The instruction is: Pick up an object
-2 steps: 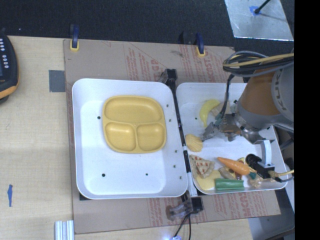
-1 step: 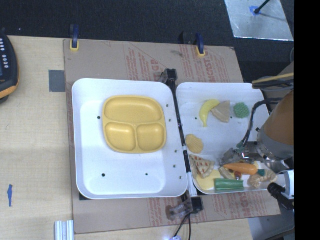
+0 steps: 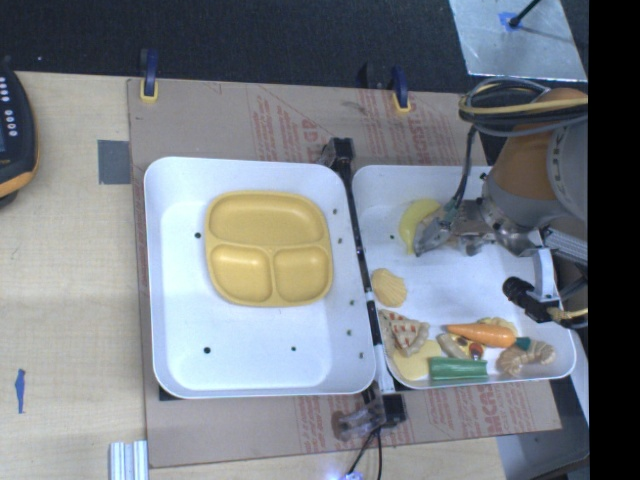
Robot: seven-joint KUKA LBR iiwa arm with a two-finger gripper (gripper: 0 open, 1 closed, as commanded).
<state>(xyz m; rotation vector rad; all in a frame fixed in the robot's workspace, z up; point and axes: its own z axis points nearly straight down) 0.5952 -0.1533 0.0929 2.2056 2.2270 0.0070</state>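
Here the gripper [image 3: 432, 238] sits at the right bin's [image 3: 452, 290] twelve o'clock, touching a yellow piece [image 3: 415, 218]; whether it grips, I cannot tell.

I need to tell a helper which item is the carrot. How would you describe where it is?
Look in the right bin, at the pile in its near corner. The carrot lies across the top of it, the only orange piece, just above the green stick.

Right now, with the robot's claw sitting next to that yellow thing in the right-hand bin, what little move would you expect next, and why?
Probably a short nudge toward the bin's upper left and down, then a close. The gripper sits at the lower right edge of the yellow piece in the right bin, touching or just over it; nothing is clearly between its fingers. The other food toys lie along the bin's near edge.
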